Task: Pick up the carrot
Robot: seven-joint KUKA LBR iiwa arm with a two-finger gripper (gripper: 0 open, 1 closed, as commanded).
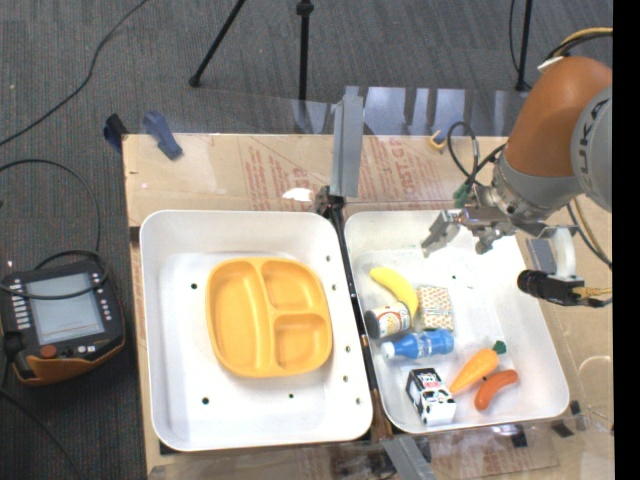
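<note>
Carrot (475,369) lies in the near right corner of the right bin (535,308), slanted with its green top toward the far right. A red sausage (495,389) sits just beside it on the near side, a blue bottle (420,345) lies near its tip on the left, and a small black-and-white carton (430,395) stands close by its pointed end.

The tool (466,230) hangs over the far part of that bin, well apart from the carrot, its fingers spread apart with nothing between them. To do the pick well, it should probably travel toward the near right, turn so the fingers straddle the carrot across its narrow width, and come down around the thick middle. The sausage crowds one side, so a finger could land on it or nudge both; a clean descent into the gap matters. The carrot's tapered, smooth body may slip if gripped near the tip.

Both bins rest on a cardboard-covered tabletop (250,173). The left bin (170,348) holds a yellow divided plate (268,316). Grey carpet (60,88) surrounds the rig, with tripod legs (300,18) at the far side and a control pendant (60,313) on the floor at left.
</note>
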